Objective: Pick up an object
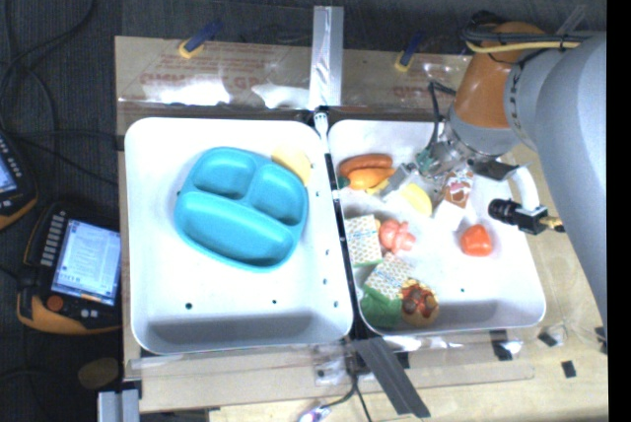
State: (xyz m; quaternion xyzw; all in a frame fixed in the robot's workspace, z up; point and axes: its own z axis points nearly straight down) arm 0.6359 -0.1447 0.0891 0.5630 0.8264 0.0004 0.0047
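Pincer (434, 161) low in right bin (513, 297); jaw state we can't tell. We should centre over the yellow piece (418, 200) before closing.

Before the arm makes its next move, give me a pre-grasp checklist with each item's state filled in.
1. Gripper is over the right bin: ok.
2. Toys within reach below it, such as the burger and yellow piece: ok.
3. Fingers open: cannot tell.
4. An object already held: cannot tell.
5. Target stands apart from its neighbours: not ok, items crowd together.
6. Blue tray lies apart in the left bin: ok.
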